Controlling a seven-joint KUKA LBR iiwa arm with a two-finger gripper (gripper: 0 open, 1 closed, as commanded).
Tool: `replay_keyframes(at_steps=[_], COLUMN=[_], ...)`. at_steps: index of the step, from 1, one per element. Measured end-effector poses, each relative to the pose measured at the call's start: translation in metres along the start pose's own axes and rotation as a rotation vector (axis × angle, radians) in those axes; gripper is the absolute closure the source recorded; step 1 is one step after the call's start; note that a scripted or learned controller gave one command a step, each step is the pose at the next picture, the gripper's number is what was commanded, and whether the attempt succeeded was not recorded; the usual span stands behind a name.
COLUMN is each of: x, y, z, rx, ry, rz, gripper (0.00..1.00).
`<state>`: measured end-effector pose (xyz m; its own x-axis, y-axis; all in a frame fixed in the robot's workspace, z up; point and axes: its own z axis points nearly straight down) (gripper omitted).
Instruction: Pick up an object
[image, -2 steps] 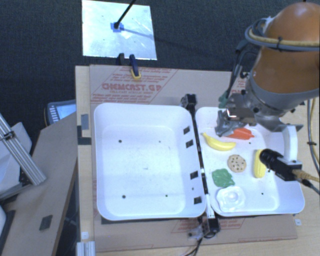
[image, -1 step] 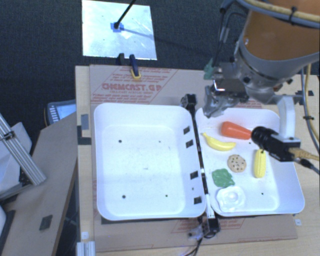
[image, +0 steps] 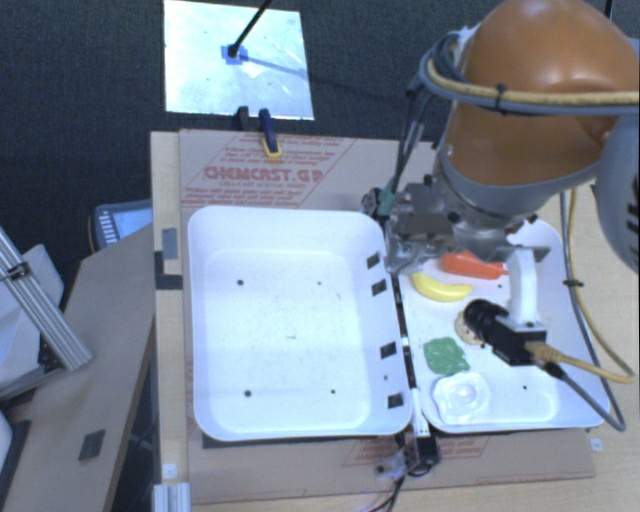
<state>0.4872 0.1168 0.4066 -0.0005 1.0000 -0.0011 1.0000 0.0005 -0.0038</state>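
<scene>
Two shallow white bins, moulded plastic with rounded corners, side by side on a bench faced with printed brown cardboard (image: 265, 170).

Left bin (image: 290, 320): smooth floor marked by a few small dark dots; no loose items seen on it.

Right bin (image: 560, 400): partly covered by the arm. Contents visible:
- banana (image: 441, 288), yellow, curved, glossy, toy-like; lies near the dividing edge, just below the gripper.
- carrot-shaped piece (image: 472, 265), orange, tapered, just above the banana and partly under the arm.
- green leafy lump (image: 443, 354), bumpy texture, toward the near side.
- white round lidded piece (image: 462, 397), translucent, at the near corner.
- tan disc (image: 466, 327), mostly hidden by a black fitting.

Gripper (image: 402, 248): grey metal, low over the far corner of the right bin beside the divider; whether it is clenched or released cannot be told.

Arm (image: 535, 70): large orange dome above.
</scene>
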Motion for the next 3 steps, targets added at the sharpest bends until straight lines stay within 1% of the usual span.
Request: replay_keyframes(at_steps=[1, 2, 3], x=[0.034, 0.049, 0.078], y=[-0.001, -0.001, -0.001], z=[-0.094, 0.002, -0.118], rx=[-0.016, 0.003, -0.018], ry=[0.006, -0.001, 0.008], rz=[-0.007, -0.003, -0.008], gripper=[1.00, 1.00, 1.00])
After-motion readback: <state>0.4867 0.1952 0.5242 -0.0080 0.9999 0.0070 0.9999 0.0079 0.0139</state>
